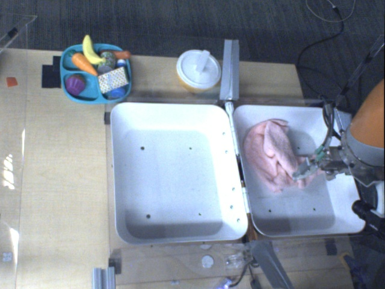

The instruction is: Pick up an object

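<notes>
A crumpled pink cloth [274, 152] lies in the right white bin [301, 218], towards its left and back. My gripper [305, 168] reaches in from the right and sits low at the cloth's lower right edge, touching or nearly touching the fabric. The grey arm with its orange band [368, 125] comes in over the bin's right side. The cloth rests flat on the bin floor.
The left white bin [174, 179] sits beside the right one, with a raised divider between them. Behind the bins stand a blue tray [67, 94] of toy food, a white lidded cup [198, 70] and a metal post [229, 71]. Cables hang at the far right.
</notes>
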Motion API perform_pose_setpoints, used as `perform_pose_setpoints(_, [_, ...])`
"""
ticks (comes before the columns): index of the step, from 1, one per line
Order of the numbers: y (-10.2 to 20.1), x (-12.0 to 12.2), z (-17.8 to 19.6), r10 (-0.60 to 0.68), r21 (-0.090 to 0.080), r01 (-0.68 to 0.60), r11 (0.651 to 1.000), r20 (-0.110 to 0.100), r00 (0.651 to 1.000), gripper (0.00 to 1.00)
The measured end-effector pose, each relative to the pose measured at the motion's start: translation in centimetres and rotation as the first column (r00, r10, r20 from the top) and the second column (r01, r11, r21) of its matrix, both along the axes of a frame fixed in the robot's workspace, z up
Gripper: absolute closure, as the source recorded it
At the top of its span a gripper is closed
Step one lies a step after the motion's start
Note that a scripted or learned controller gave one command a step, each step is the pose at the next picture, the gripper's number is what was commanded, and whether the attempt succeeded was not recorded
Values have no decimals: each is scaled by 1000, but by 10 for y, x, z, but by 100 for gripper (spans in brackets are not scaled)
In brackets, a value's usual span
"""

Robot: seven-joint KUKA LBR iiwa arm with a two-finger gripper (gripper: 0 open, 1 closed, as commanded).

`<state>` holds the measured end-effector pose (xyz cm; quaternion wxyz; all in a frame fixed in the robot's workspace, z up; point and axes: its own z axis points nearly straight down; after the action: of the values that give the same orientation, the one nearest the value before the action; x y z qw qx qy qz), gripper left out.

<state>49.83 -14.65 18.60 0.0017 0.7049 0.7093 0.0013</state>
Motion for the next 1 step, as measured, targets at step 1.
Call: perform_pose_setpoints(1, [35, -9, 28, 79, -1, -79, 997, 4, 997, 0])
